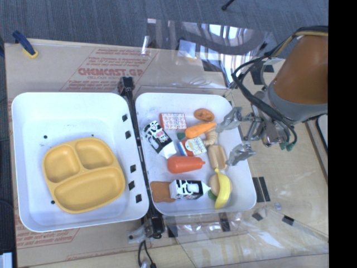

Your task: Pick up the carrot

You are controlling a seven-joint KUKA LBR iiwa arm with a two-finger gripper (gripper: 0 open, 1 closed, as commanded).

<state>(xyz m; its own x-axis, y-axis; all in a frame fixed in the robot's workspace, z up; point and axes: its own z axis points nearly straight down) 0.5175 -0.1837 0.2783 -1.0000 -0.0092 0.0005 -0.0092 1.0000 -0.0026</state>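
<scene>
The orange carrot (200, 130) lies in the right bin (146, 108), near its upper middle, with its tip pointing left. My gripper (233, 137) hovers over the bin's right side, just right of the carrot. Its two metal fingers (230, 119) are spread apart with nothing between them. The upper finger sits close to the carrot's thick right end.
Around the carrot lie a cookie (204, 115), a pink box (173, 120), a milk carton (157, 135), a red sausage (185, 163), a bread roll (217, 156), a banana (222, 189) and a second carton (186, 189). The left bin (33, 108) holds a yellow divided plate (83, 174).
</scene>
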